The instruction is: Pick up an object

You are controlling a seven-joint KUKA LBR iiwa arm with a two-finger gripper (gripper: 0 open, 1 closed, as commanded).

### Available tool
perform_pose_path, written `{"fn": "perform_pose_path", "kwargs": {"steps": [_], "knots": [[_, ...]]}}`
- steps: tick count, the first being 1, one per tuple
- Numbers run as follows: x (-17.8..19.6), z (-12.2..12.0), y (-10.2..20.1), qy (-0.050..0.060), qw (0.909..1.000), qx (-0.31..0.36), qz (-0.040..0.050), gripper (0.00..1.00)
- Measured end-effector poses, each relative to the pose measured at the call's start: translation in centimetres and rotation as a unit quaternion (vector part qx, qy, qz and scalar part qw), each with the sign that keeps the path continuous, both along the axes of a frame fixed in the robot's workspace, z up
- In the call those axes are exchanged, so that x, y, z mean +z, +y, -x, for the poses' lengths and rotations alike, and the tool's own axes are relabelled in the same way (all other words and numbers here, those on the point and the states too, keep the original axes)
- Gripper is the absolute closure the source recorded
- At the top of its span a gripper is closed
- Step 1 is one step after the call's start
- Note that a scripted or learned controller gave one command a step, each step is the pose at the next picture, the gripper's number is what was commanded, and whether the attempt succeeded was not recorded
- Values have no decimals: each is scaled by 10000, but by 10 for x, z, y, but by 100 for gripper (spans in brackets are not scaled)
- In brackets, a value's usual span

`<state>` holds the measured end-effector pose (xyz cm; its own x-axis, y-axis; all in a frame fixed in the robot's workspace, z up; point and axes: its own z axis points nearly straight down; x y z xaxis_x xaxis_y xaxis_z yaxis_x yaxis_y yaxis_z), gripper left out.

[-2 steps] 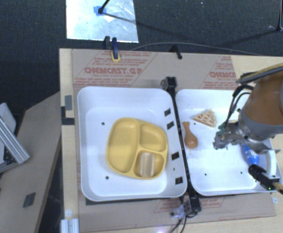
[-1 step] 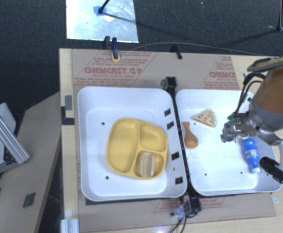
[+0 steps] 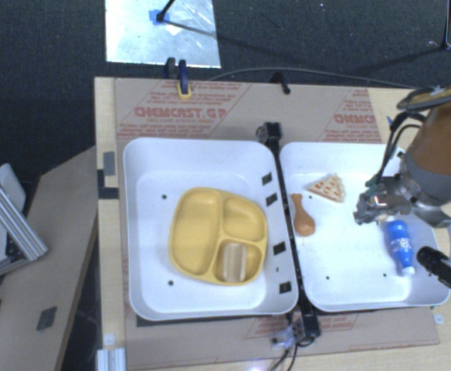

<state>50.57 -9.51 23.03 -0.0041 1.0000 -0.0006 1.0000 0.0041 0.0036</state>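
In the right bin (image 3: 341,288) lie a triangular pizza slice (image 3: 327,187) near the back, a brown drumstick (image 3: 303,215) by the left wall, and a blue bottle with a white cap (image 3: 399,245) toward the right. My gripper (image 3: 374,207) hangs over the right bin, just left of the bottle's upper end and to the right of the pizza slice. Nothing shows between it and the bin floor. The grey and orange arm covers the bin's right rear corner.
The left bin (image 3: 152,284) holds a yellow divided plate (image 3: 202,222) with a pale tan piece (image 3: 232,261) in its front right compartment. A black divider with clips (image 3: 281,222) runs between the two bins. An aluminium bar (image 3: 9,215) sticks in at the far left.
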Motion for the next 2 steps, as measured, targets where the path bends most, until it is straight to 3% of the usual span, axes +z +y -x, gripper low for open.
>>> {"fn": "perform_pose_path", "kwargs": {"steps": [2], "knots": [[10,10,111,13,10000,31,-14,100]]}}
